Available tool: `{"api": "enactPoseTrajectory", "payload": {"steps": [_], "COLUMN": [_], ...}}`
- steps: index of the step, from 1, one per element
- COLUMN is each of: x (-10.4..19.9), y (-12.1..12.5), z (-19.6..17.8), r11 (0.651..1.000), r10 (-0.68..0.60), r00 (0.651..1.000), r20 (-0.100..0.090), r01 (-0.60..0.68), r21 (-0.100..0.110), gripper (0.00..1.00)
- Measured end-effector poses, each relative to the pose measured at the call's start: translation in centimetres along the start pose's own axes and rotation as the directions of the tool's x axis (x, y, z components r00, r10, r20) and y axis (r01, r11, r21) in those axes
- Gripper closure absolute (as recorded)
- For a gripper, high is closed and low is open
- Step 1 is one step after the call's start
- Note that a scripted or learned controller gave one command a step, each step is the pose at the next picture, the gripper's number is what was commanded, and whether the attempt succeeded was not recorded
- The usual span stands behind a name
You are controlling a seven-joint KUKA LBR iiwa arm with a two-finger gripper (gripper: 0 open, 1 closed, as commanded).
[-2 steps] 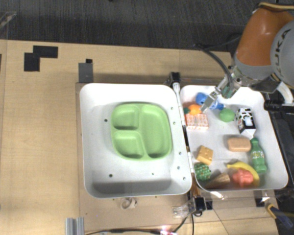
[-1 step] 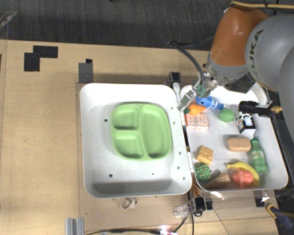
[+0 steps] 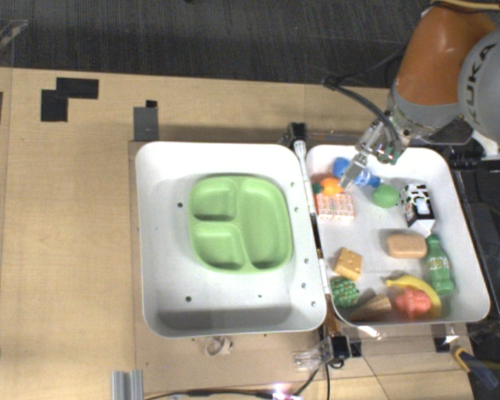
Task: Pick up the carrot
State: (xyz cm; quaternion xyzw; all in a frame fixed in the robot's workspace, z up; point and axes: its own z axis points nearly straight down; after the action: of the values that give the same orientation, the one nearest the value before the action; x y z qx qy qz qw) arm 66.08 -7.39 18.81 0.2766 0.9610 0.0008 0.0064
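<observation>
From where I stand, the arm comes in from the right and its gripper hangs over the far left part of the right bin. Whether it is released or clenched I cannot tell from this slant. I see nothing that is clearly held in it.

The carrot, as I judge it, is the small orange piece in the far left corner of that bin. It lies close to the wall that divides the two bins. A blue piece is just beside it on the right, almost under the gripper. A pink and white box touches it, or nearly touches it, on the near side.

To do this step well, I think the gripper must go a little more to the left and nearer before it goes down, otherwise it will probably close on the blue piece. The place is crowded, so a straight descent seems best. The closing direction should be one in which neither the wall nor the box is in the way. The carrot is small and looks smooth, so it may slip out. A centred grasp and a slow lift would be safer.
</observation>
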Motion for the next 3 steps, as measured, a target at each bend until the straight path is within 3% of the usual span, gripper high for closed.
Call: {"api": "enactPoseTrajectory", "payload": {"steps": [1,2,3], "x": [5.3,-0.6,1.9], "y": [4.2,-1.8,3.2], "z": [0.1,9.3,-0.2], "r11": [0.987,0.981,0.874], "r10": [0.158,0.196,0.486], "r00": [0.987,0.981,0.874], "r20": [-0.006,-0.001,0.000], "r01": [-0.158,-0.196,-0.486], "r21": [0.000,-0.005,-0.004], "gripper": [0.00,0.00,0.00]}}
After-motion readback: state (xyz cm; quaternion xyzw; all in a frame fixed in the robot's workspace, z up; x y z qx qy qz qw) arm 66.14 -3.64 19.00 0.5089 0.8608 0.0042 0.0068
